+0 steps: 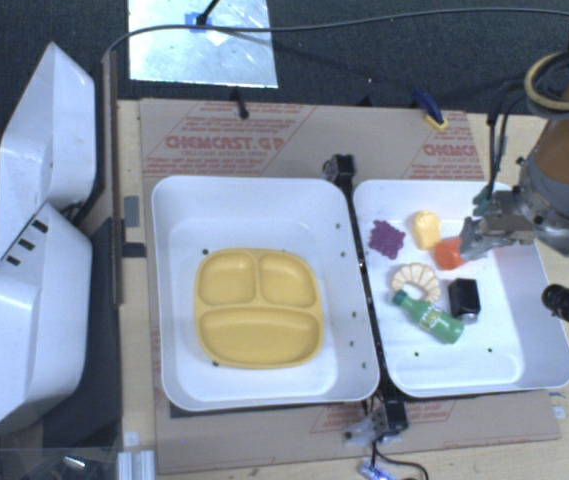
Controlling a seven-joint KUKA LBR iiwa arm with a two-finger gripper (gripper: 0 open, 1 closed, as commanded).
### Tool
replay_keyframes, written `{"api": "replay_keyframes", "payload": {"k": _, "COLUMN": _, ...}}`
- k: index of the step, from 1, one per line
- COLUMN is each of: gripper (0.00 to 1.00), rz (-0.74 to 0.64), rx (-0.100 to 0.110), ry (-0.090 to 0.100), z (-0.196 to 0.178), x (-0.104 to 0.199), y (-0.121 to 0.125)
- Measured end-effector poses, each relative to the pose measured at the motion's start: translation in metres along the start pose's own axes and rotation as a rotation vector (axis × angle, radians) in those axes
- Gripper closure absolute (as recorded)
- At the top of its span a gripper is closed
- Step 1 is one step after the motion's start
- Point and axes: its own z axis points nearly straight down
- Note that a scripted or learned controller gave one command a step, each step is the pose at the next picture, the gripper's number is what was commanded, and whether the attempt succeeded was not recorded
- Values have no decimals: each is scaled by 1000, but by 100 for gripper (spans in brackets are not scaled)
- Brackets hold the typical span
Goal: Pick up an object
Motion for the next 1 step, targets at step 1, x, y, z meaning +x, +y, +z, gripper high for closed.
{"api": "replay_keyframes", "payload": {"k": 1, "gripper": 100, "rz": -3, "rx": 2, "ry": 0, "z": 17, "x": 30, "y": 45}}
